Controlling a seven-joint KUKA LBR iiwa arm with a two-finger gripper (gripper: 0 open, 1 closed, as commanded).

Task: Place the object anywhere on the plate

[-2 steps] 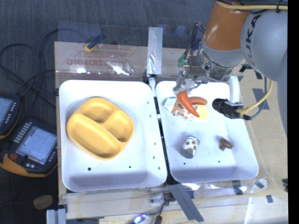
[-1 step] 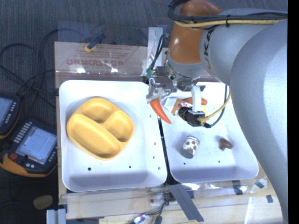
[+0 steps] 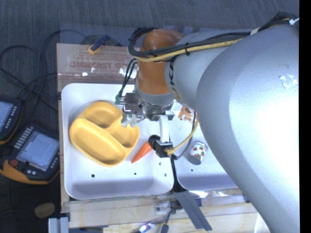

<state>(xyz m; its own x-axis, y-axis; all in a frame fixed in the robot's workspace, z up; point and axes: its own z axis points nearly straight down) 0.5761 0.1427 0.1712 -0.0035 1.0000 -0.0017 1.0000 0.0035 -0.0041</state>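
A yellow plate (image 3: 99, 132) with divided sections lies in the left bin (image 3: 87, 183). An orange carrot (image 3: 141, 152) lies on the bin floor, its tip against the plate's right rim. My gripper (image 3: 129, 119) hangs over the plate's right section, up and left of the carrot, under the orange wrist band. I see nothing held in it. The arm covers the area between the two bins.
In the right bin (image 3: 204, 181), a small white toy with red spots (image 3: 197, 152) lies near the divider, and an orange and white item (image 3: 186, 113) shows beside the arm. A black cable connector (image 3: 159, 146) hangs close to the carrot. Two handheld controllers (image 3: 29, 152) lie left of the bench.
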